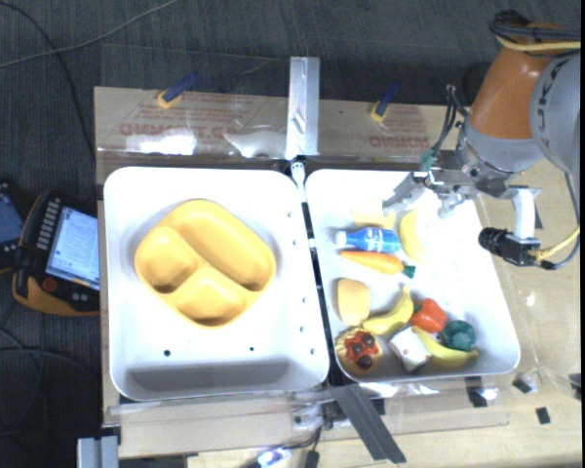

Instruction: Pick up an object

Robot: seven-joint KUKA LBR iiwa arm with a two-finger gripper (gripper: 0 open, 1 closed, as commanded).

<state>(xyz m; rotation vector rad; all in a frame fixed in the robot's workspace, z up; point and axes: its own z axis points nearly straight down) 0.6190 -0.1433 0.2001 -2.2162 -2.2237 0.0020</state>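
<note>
gripper: my gripper hangs over the right bin's far end, fingers spread apart, nothing between them.
target: I'd go for the blue-and-white bottle, lying flat in that bin.
bearing: bottle sits near, down and to view-left of the fingertips.
axis: runs left-right across the view, carrot touching alongside.
judgement: short drop plus a wrist turn across the bottle.

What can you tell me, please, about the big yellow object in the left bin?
The big yellow object is a smooth, matte, rounded lump that looks like moulded plastic or foam, with grooves dividing it into three lobes. It lies flat on the floor of the left bin, roughly at its middle, apart from the walls. Nothing else touches it.
</note>
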